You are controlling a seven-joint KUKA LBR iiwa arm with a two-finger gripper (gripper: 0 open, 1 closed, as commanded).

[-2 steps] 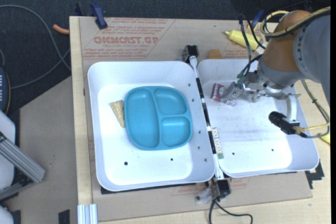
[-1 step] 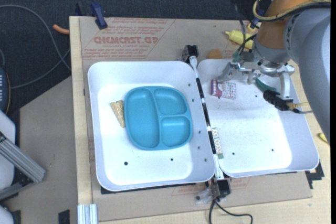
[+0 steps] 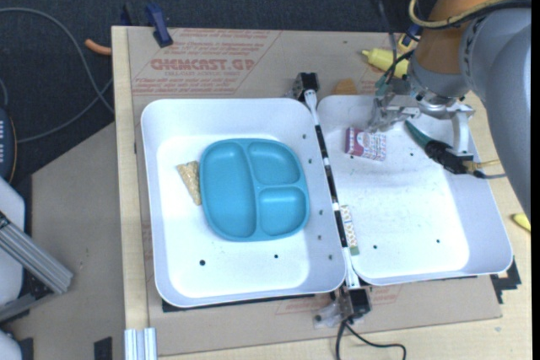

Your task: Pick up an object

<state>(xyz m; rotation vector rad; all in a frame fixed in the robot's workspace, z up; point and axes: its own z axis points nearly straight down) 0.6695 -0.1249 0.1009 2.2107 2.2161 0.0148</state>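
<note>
A grey robot arm (image 3: pixel 498 55) with an orange band reaches in from the right over two white bins on a cardboard-topped bench (image 3: pixel 211 55). Its gripper (image 3: pixel 381 118) hangs low at the far end of the right bin (image 3: pixel 472 240), just above and touching or nearly touching a small pink-and-white packet (image 3: pixel 366 144); whether the packet is held cannot be told. A black cable (image 3: pixel 447 158) trails beside the wrist. In the left bin (image 3: pixel 169 265), a blue divided plate (image 3: pixel 254 188) sits beside a tan sponge-like piece (image 3: pixel 189 177), well apart from the gripper.
</note>
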